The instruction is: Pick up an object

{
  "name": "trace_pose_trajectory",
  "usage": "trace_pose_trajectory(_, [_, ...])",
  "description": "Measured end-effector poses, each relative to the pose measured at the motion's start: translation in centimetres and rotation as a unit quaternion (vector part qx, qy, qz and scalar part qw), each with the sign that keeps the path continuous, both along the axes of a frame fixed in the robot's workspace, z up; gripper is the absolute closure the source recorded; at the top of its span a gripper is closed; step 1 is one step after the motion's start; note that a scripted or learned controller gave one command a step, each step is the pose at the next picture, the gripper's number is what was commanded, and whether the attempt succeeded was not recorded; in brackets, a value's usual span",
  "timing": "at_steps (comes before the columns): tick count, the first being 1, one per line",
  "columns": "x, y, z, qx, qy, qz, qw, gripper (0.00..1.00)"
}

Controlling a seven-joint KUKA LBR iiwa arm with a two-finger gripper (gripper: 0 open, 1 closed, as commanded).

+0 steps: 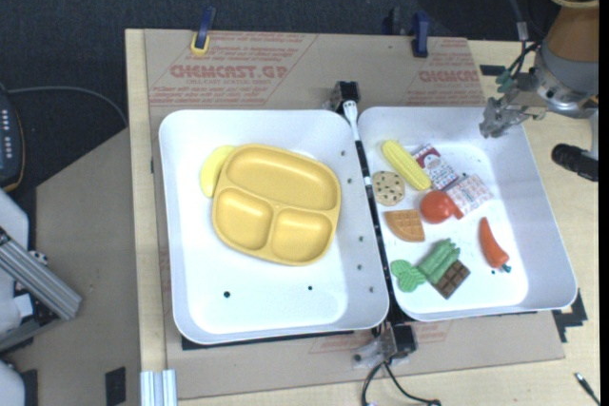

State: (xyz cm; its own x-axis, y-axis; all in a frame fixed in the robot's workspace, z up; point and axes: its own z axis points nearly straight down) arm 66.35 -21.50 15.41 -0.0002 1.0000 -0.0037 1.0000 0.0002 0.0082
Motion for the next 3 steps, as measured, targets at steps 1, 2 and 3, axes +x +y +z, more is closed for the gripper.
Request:
trace_pose_trajectory(1, [0.2,0.0,6.6,-0.0002,-0.001,0.0,1.0,1.0])
trace_pose_trajectory(2, [0.3,0.0,7.2,0.0007,0.002,0.001,1.0,1.0])
trace_pose_trajectory(3, [-0.9,4.8,8.3,0.0029,0.004,0.002,1.0,1.0])
